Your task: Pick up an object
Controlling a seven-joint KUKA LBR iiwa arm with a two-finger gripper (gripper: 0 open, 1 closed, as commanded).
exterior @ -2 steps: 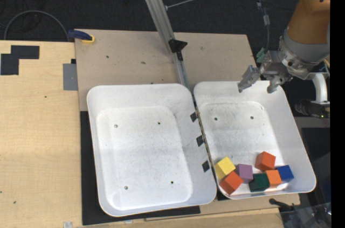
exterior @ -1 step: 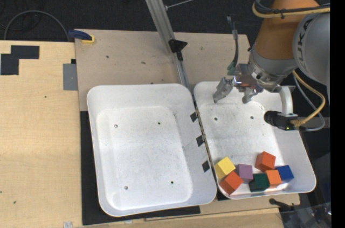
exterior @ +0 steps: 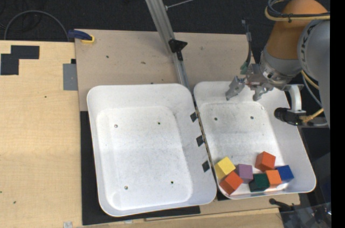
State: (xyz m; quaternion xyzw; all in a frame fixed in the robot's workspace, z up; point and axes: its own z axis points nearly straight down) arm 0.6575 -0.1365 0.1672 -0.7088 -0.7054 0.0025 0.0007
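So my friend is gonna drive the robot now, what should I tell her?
Claw: open, holding nothing, up over the far end of the right bin.
Blocks: all bunched in the near corner of the right bin: yellow, two orange, purple, green, blue, plus another orange one.
Left bin: no blocks.
Done: nothing picked up yet.
Left: move the claw to the blocks and grab one.
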